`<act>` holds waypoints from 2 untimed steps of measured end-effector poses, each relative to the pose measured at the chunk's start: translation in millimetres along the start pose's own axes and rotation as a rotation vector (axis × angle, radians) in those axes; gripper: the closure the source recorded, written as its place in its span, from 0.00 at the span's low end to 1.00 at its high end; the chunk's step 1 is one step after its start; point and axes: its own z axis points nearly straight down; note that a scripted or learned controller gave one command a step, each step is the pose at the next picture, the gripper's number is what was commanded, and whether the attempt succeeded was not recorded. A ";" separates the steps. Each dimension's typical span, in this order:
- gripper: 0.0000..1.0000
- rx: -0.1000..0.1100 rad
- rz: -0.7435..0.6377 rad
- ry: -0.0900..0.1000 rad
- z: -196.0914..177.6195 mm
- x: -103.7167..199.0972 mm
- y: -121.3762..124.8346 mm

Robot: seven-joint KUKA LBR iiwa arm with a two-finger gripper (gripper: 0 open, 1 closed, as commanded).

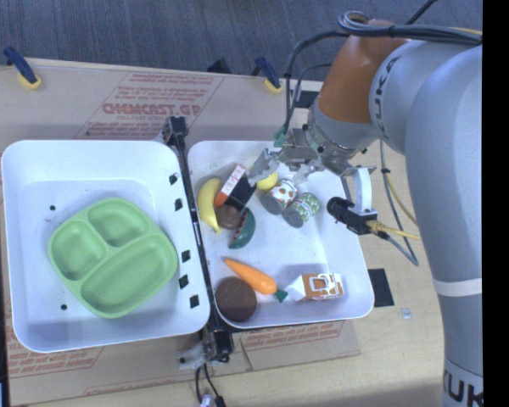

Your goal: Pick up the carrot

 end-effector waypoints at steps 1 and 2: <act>0.00 0.003 -0.001 0.001 106.1 6.7 -44.0; 0.00 0.001 -0.001 0.001 105.8 -24.2 -124.4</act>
